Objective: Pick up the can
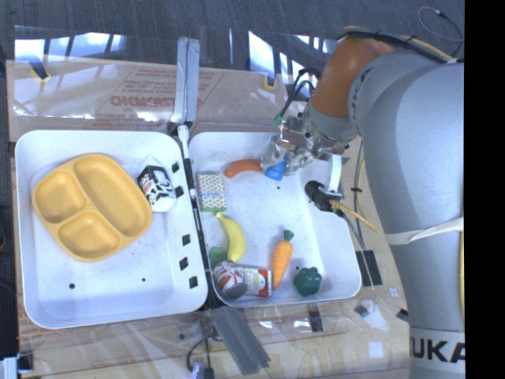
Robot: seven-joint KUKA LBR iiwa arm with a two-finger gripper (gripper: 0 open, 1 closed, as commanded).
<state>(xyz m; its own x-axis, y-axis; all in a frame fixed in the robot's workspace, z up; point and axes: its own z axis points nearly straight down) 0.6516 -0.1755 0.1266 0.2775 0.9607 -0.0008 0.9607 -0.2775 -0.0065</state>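
The gripper (286, 158) hangs at the far edge of the right bin (335, 251) and whether it's open I cannot tell; the can (242, 279) lies tipped in the near corner, well apart, crowded by banana (231, 238) and carrot (282, 262); a grab could catch those instead.

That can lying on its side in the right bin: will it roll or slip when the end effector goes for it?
The can lies on its side against the bin's near wall, so a nudge would likely roll it. Its curved, glossy-looking side may slip between fingers. The carrot and banana lie close and could block some rolling.
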